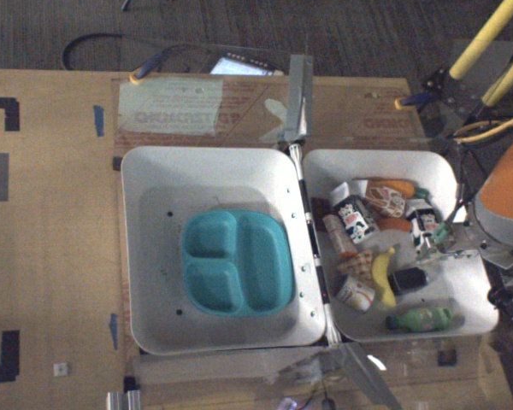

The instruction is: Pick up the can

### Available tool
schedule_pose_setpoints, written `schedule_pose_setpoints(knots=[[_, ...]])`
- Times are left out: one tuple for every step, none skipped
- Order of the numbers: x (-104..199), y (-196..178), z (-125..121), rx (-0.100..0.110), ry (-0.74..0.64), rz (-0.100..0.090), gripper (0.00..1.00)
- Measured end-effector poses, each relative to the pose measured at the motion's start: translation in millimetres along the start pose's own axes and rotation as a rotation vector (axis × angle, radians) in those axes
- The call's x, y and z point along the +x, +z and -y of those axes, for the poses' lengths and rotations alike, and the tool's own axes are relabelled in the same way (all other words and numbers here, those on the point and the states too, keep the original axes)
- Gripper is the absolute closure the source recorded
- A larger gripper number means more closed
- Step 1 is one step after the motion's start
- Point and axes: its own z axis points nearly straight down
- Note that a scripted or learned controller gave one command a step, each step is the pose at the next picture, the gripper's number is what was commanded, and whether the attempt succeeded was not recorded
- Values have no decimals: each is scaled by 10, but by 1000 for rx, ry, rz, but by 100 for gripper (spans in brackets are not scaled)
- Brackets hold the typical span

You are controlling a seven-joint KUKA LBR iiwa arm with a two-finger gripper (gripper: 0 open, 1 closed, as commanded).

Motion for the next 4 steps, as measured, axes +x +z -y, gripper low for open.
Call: schedule_pose_setpoints(knots=[[316,-665,267,10,122,0,100],[-18,-437,-186,10,109,0,100],[-117,-1320,-259,6,-197,1,100],[-66,-677,-1070,5,-466,0,100]])
